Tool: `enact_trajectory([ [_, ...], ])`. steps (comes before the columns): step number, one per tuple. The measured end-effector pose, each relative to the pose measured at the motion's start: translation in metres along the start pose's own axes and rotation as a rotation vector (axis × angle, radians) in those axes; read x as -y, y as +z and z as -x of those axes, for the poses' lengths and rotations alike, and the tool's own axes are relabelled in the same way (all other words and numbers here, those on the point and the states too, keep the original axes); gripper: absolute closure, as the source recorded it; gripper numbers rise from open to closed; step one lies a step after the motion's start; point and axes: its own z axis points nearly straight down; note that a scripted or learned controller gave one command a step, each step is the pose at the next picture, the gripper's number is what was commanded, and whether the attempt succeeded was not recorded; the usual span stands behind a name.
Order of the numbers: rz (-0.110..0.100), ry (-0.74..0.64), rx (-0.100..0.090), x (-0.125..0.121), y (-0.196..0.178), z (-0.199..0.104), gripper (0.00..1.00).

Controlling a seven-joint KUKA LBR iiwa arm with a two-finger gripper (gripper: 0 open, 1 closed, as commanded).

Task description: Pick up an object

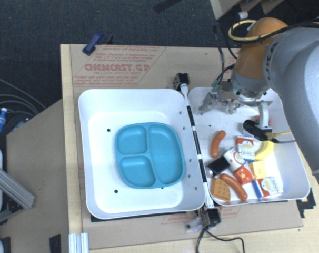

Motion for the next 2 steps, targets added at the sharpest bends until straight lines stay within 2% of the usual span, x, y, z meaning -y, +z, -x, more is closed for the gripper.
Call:
enact_trajectory([
  [1, -0.002, 0.002, -0.001, 0.095, 0.001, 0.004, 0.0],
  [2, 0.0, 0.003, -0.001, 0.094, -0.009, 0.003, 1.0],
])
